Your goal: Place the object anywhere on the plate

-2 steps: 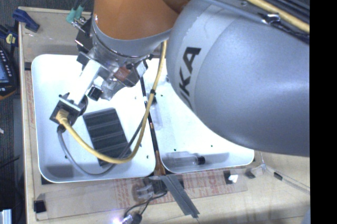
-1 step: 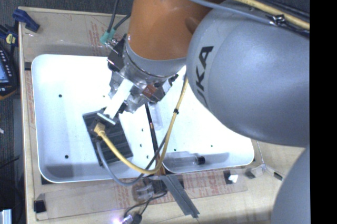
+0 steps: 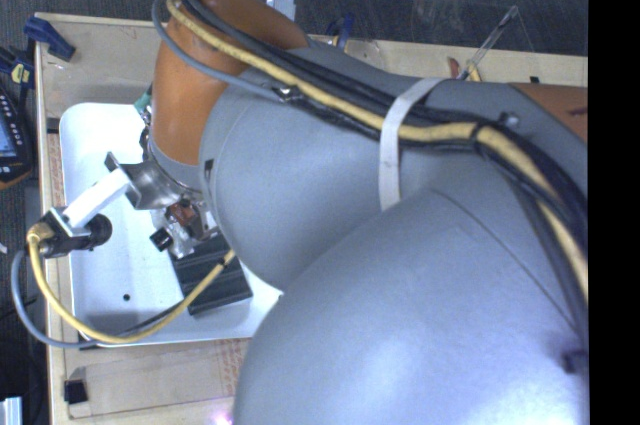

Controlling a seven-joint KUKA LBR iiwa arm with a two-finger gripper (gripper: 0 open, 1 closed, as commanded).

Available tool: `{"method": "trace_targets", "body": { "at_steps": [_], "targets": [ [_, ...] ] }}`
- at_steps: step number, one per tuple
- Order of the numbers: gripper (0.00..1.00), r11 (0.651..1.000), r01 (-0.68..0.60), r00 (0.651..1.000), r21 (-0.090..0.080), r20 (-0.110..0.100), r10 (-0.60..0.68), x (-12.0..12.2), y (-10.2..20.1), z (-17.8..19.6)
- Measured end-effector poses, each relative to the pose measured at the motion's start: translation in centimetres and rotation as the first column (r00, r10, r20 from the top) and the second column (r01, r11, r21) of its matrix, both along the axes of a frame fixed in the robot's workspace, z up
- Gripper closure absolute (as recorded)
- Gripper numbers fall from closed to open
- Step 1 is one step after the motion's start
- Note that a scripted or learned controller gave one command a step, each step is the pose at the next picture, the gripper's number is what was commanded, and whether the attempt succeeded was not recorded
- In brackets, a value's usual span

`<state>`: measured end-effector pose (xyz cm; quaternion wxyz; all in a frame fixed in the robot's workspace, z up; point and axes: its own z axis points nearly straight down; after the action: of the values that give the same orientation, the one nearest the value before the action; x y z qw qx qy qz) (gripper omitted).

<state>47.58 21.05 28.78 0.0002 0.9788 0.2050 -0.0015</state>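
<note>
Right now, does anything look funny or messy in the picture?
Nothing looks spilled or broken. The odd part is how much the grey arm covers: it blocks most of the bench, so just the left white bin shows. The gripper hangs low over that bin, with a yellow cable looping beside it.

Nothing readable for you here, no labels, brands or numbers on the arm [image 3: 400, 213] or the bin [image 3: 100, 283].

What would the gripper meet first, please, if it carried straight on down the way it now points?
Probably the floor of the shallow white bin. The gripper points down into it on the grey arm, and nothing visible lies beneath, though depth is unclear.
</note>
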Motion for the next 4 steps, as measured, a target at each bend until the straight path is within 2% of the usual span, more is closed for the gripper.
{"method": "trace_targets", "body": {
  "at_steps": [1,2,3,4],
  "targets": [
    [1.0,1.0,0.024,1.0,0.0,0.004,-0.024,0.1,-7.9,2.3],
    [1.0,0.989,-0.15,0.989,0.004,-0.008,0.15,6.7,-13.0,-3.7],
    [0.0,0.988,-0.153,0.988,0.005,-0.008,0.153,6.6,-12.8,-3.6],
    [1.0,0.987,-0.163,0.987,0.006,-0.016,0.163,6.6,-12.5,-2.8]
  ]
}}
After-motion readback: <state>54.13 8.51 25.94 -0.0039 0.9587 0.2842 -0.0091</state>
